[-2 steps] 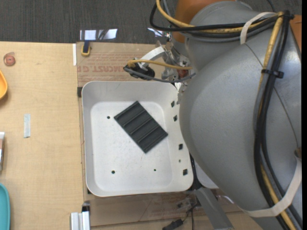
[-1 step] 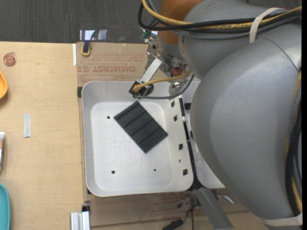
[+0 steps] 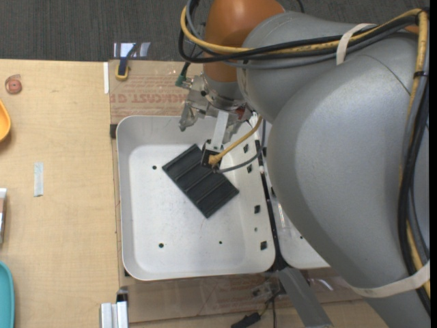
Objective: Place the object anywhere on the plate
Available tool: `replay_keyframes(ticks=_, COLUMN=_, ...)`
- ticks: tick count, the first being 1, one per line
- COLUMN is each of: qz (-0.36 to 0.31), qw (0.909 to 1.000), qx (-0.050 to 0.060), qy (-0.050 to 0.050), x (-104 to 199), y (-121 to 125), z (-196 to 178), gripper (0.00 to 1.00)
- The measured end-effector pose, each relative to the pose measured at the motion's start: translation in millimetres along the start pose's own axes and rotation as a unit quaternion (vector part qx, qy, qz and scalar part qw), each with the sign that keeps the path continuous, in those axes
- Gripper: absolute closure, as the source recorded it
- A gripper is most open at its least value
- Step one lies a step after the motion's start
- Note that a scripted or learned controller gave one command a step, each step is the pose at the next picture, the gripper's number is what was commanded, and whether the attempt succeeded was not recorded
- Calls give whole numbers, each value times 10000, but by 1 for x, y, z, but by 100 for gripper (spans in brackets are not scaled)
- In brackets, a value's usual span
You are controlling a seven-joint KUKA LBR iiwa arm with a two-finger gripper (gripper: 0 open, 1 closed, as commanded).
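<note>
Lying at a slant in the centre of the frame, a black ribbed slab (image 3: 200,180) is seen on the floor of the left white bin (image 3: 123,203), flat on its broad face, with its long side running from upper left to lower right. Its ribs are laid across it in parallel bands. The slab is set in the upper middle part of the bin floor, well apart from the left and lower walls. Small dark marks are scattered over the white floor around it.

The gripper (image 3: 192,117) is found in the upper centre of the frame, over the upper rim of that bin and just above the slab's upper corner. Whether it is open or closed cannot be told, and nothing is seen to be held in it. The grey arm (image 3: 341,149) is spread over the right half of the frame, with the orange band (image 3: 235,16) at the top centre, and most of the right white bin (image 3: 304,255) is covered by it; the 2 bins are met at a shared edge under the arm.

A printed cardboard sheet (image 3: 153,87) is laid beyond the upper rim. On the wooden bench (image 3: 61,251) at the left, a small grey strip (image 3: 38,180) and a round pinkish disc (image 3: 13,84) are seen.
</note>
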State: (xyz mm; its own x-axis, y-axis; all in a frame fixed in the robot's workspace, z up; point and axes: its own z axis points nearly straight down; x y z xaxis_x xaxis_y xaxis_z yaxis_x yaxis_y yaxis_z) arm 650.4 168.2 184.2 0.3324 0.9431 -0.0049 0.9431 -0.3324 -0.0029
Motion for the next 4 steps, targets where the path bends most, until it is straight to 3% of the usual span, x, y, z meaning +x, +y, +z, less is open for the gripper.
replay_keyframes(ticks=1, qz=-2544, qw=9671, qx=-20, qy=5, x=4, y=8, z=-43, gripper=0)
replay_keyframes(ticks=2, qz=-939, qw=9956, qx=-10, qy=7, x=18, y=3, z=81, gripper=0)
replay_keyframes(ticks=3, qz=-4740, qw=8805, qx=-20, qy=9, x=23, y=-8, z=79, gripper=0)
replay_keyframes(ticks=4, qz=-3106, qw=9505, qx=-22, qy=10, x=29, y=-3, z=87, gripper=0)
